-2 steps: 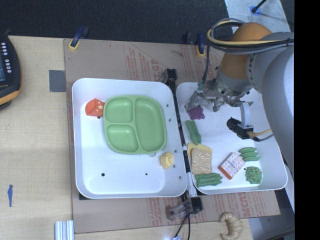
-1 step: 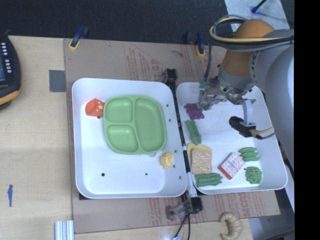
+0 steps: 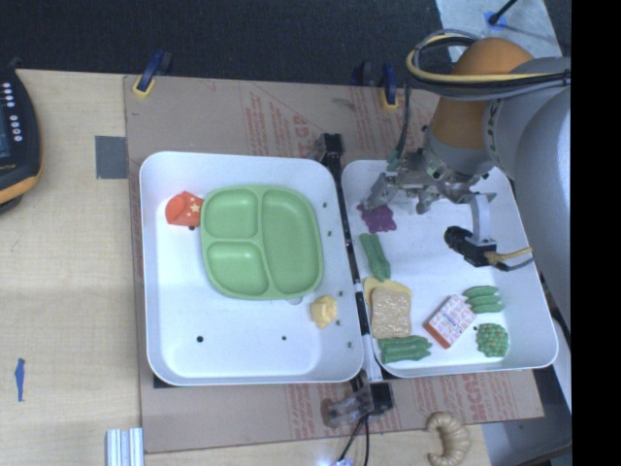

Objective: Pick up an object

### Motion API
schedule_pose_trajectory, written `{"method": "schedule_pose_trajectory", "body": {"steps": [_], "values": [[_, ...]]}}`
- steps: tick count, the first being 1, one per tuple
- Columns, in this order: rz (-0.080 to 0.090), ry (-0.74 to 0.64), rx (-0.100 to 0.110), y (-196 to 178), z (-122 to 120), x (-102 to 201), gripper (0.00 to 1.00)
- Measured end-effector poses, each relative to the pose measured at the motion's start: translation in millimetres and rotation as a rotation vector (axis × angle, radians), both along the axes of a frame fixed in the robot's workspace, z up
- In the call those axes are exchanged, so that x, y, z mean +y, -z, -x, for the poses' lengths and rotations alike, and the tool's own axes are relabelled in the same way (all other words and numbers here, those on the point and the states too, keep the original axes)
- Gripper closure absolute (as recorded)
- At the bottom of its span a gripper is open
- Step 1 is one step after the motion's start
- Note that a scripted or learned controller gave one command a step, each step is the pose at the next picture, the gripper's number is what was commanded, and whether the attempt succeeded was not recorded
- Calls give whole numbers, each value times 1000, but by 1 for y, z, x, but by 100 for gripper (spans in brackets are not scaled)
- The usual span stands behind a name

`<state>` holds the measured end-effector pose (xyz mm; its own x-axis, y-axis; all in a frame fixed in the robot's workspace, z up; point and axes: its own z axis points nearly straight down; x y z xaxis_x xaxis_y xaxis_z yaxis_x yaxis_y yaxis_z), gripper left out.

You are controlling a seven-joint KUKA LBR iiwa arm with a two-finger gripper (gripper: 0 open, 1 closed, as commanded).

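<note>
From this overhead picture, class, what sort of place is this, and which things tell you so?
Probably a robotics lab bench set up for grasping trials: a grey arm reaches over two white bins, toy food lies scattered in them, and clamps pin down the backing board.

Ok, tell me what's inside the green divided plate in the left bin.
The green divided plate shows three compartments with only bare green surface. A red piece and a yellow piece lie outside it. Whatever lies beneath the plate is covered.

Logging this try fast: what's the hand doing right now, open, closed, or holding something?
Hand: cannot be told. It hangs over the far end of the right bin, next to the purple toy; nothing is seen in its grip.
</note>
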<state>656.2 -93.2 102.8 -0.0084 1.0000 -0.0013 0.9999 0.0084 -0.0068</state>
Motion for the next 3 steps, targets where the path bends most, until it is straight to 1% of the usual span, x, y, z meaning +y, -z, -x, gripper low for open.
{"method": "schedule_pose_trajectory", "body": {"steps": [1, 2, 3], "values": [[0, 2, -1, 11, 0, -1, 0], [0, 0, -1, -1, 0, -1, 100], [0, -1, 0, 0, 0, -1, 0]]}}
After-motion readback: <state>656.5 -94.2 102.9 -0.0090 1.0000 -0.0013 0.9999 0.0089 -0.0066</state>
